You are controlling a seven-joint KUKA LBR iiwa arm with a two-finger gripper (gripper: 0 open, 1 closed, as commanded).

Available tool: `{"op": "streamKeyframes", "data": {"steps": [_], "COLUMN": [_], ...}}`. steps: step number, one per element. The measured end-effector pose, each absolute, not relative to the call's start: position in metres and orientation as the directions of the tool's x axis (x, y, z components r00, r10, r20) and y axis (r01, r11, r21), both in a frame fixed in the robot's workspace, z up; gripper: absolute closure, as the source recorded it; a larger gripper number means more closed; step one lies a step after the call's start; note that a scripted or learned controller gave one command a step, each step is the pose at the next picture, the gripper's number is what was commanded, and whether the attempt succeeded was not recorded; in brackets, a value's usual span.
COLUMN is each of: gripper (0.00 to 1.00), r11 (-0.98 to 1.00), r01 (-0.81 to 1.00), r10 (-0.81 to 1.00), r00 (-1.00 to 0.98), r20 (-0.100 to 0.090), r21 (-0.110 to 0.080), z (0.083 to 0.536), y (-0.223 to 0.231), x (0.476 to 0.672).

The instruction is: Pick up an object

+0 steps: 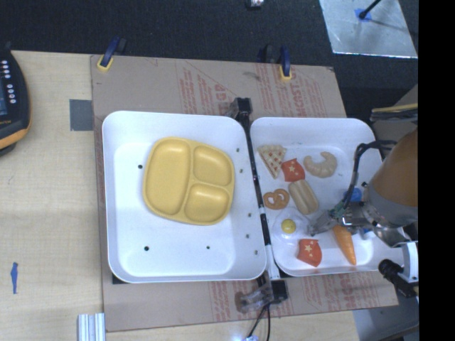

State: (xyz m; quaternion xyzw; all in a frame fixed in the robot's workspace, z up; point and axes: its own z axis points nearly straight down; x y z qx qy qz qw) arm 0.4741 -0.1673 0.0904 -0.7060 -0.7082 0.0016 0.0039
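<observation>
two shallow white bins sit side by side on a cardboard sheet in the middle of the frame. the left bin (121, 254) holds one thing, a yellow divided plate (188, 180) with three compartments, lying toward its upper middle.

the right bin (320, 125) holds the small food toys. at its upper left lies a tan pizza slice (271, 159), and just beside it, lower right, a red wedge (292, 169). right of that is a pale cashew-shaped piece (321, 165). below the pizza slice sits a brown pretzel (276, 199), with a tan hot dog bun (303, 197) touching or nearly touching its right side. under them is a small yellow ball (287, 226). near the bin's lower edge lies a second red wedge with a star mark (309, 252), and to its right an orange carrot (345, 245), pointing down the frame.

the arm enters at the right edge, its orange band above the right bin's right side. the gripper (323, 223) reaches left and down into the bin, its dark tip between the hot dog bun and the carrot, just above the carrot's top end. whether it touches the carrot cannot be told, and nothing is visibly held.
</observation>
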Motion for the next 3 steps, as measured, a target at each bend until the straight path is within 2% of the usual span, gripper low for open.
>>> {"op": "streamKeyframes", "data": {"steps": [1, 2, 3], "gripper": [1.0, 1.0, 1.0], "r11": [0.003, 0.011, 0.014], "r01": [1.0, 1.0, 1.0], "r10": [1.0, 1.0, 1.0], "r00": [-0.003, -0.011, -0.014], "r20": [0.001, 0.002, 0.004], "r21": [-0.005, 0.0, 0.01], "z": [0.102, 0.092, 0.198], "y": [-0.17, -0.12, -0.036], "x": [0.475, 0.518, 0.549]}}
